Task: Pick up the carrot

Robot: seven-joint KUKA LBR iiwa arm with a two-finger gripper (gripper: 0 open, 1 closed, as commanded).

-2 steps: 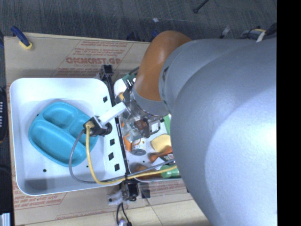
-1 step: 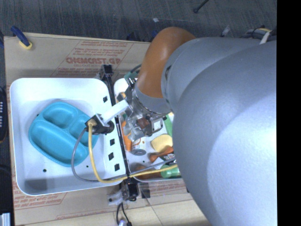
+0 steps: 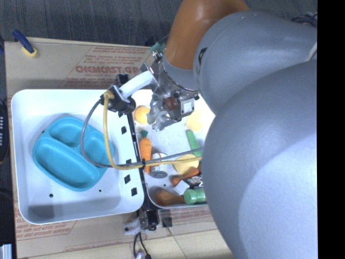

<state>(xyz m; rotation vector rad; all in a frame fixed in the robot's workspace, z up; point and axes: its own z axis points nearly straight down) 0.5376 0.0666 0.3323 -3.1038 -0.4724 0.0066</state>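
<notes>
**Carrot lies by the divider in the right bin, arm's wrist above the clutter**

Carrot (image 3: 145, 147) rests in the right bin (image 3: 161, 136), hard against the wall that splits it from its neighbour, with its green top pointing toward the far side and its orange body running toward the near side. Nothing grips it. Just beyond its green end sits a small yellow ball (image 3: 141, 114). At its near end lies a round metal-looking can (image 3: 158, 171), close enough that the two seem to touch, though the cable crossing them makes that hard to judge. Farther right are a green stick-shaped piece (image 3: 192, 140), a pale yellow round item (image 3: 195, 121), and, toward the near wall, a brown piece (image 3: 164, 197) and a green cylinder (image 3: 194, 197).

The gripper (image 3: 159, 118) hangs above the far part of this bin, up and to the right of the carrot and apart from it; whether it is open or closed cannot be made out from this angle. An orange band (image 3: 202, 18) sits above the wrist, and the grey arm (image 3: 264, 123) covers the right side of the bench. A yellow and grey cable (image 3: 110, 144) loops from the wrist across the divider.

The left bin (image 3: 27, 144) holds a blue two-part dish (image 3: 70, 152). Both bins stand on brown cardboard (image 3: 81, 63).
</notes>
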